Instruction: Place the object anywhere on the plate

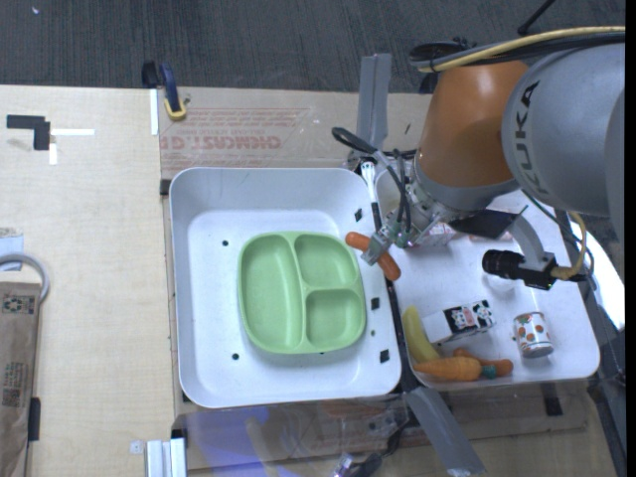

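Note:
A green divided plate (pixel 298 291) lies in the left white bin (pixel 199 266). A small orange sausage-shaped object (pixel 358 239) hangs over the wall between the two bins, just right of the plate's upper right corner. My gripper (pixel 377 250) reaches down from the orange-banded wrist (pixel 467 127) and is shut on the middle of this orange object, whose ends stick out on both sides of the fingers.
The right bin (pixel 566 361) holds a yellow banana (pixel 417 334), an orange carrot (pixel 452 368), a cow-patterned carton (pixel 465 319) and a small can (pixel 534 334). A black part (pixel 507 263) of the arm juts out over that bin.

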Available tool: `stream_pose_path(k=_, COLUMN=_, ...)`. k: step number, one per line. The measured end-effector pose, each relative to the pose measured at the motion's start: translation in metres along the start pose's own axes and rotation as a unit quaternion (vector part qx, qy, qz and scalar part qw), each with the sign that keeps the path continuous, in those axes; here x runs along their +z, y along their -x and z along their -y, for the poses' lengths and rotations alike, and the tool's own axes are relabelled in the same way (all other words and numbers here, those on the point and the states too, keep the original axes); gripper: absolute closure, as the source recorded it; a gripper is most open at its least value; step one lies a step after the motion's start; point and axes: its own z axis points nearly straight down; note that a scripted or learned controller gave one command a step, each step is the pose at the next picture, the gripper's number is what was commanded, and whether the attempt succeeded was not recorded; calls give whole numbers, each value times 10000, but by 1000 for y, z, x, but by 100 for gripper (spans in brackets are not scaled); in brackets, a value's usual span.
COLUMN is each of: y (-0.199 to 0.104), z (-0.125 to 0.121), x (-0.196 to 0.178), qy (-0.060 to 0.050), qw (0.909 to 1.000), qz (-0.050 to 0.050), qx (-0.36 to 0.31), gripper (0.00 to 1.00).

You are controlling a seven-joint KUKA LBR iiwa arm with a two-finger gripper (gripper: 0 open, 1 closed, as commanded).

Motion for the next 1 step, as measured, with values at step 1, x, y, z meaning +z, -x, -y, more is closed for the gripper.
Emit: stream_pose_path(k=1, y=0, z=0, x=0, qy=1, qw=10000, qz=0, qx=0, gripper=0)
